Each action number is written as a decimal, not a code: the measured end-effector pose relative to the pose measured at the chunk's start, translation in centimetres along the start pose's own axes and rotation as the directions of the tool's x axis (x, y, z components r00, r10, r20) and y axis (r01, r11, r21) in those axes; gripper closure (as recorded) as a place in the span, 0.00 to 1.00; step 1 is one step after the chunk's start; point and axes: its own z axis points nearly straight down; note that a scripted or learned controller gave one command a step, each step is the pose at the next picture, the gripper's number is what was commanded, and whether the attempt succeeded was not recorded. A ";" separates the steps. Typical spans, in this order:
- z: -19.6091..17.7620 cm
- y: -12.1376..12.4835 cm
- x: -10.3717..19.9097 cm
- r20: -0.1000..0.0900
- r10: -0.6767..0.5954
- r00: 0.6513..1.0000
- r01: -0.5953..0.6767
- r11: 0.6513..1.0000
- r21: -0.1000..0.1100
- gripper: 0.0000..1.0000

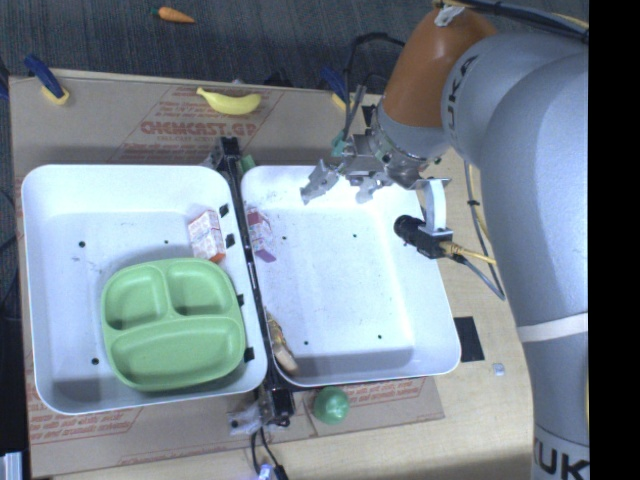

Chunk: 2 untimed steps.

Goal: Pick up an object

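White plastic makes up the two shallow bins that sit side by side on the bench [480, 388], which is covered with printed cardboard. We see the left bin [60, 258] across the left and centre-left of the frame, and the right bin [400, 308] in the middle. A green divided plate [173, 320] lies in the lower part of the left bin, and a small red-and-white packet [206, 234] rests just above the plate, near the bin's right wall. In the right bin, a second small packet [259, 233] lies against the left wall, and a pale brownish thing [279, 346] sits at the lower left corner; we cannot tell what it is.

Outside the bins, a yellow banana [230, 99] lies on the cardboard at upper centre, a green ball [331, 404] sits below the right bin at the bottom edge, and a small orange thing [176, 14] lies on the dark floor at the upper left. Blue clamps [46, 78] grip the cardboard's top edge.

The grey arm [530, 168] with its orange band [425, 63] reaches in from the right. Its tool [340, 185] hangs over the upper edge of the right bin with its fingers spread apart and nothing between them, well apart from the packets.
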 end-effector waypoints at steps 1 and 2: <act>7.9 -0.2 -5.5 0.001 0.000 1.000 0.000 1.000 0.003 0.00; -0.1 -6.6 -9.5 0.001 0.002 1.000 -0.002 1.000 -0.002 0.00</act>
